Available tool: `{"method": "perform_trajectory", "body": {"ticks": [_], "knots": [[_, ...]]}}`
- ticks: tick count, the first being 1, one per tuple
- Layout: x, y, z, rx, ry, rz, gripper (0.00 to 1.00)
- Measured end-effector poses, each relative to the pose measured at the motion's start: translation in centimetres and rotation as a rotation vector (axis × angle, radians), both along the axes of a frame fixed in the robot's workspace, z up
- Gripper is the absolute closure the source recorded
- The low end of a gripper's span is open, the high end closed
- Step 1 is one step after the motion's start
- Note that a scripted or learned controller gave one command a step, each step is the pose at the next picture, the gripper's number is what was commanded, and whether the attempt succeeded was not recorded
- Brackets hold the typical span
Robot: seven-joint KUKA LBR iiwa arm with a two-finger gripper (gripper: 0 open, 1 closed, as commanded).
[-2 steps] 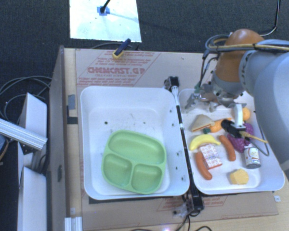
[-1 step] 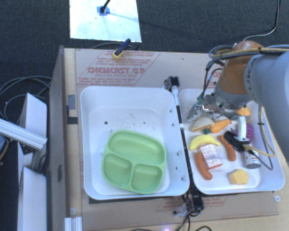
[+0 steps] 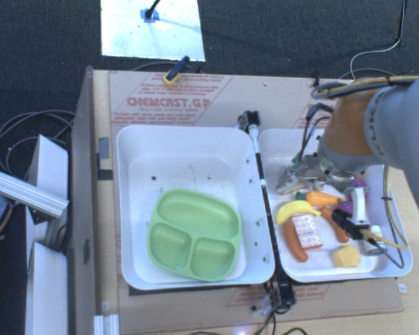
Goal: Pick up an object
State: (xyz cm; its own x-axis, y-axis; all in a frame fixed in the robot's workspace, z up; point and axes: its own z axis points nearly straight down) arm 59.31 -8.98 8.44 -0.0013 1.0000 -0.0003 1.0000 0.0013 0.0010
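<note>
Tool [image 3: 293,181] low in right bin [image 3: 283,142], above banana [image 3: 293,211] | finger state: cannot tell | nothing seen held, pick not yet done | hotdog [image 3: 295,242], carrot [image 3: 322,199] beside | green tray [image 3: 194,234] in left bin [image 3: 136,152]

Two white bins [image 3: 126,187], one green tray [image 3: 194,234], one banana [image 3: 295,210], two carrots [image 3: 321,199]

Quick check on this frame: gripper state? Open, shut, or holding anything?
Gripper: cannot be told. It sits low in the right bin, just above the banana, with nothing seen held in it.
</note>
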Motion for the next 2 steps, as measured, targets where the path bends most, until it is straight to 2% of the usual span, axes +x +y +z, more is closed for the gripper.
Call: {"method": "perform_trajectory", "body": {"ticks": [1, 2], "knots": [[1.2, -6.5, 0.0, -0.002, -0.001, -0.001, 0.0], [-2.0, -0.5, 0.0, 0.001, 0.0, 0.002, 0.0]]}}
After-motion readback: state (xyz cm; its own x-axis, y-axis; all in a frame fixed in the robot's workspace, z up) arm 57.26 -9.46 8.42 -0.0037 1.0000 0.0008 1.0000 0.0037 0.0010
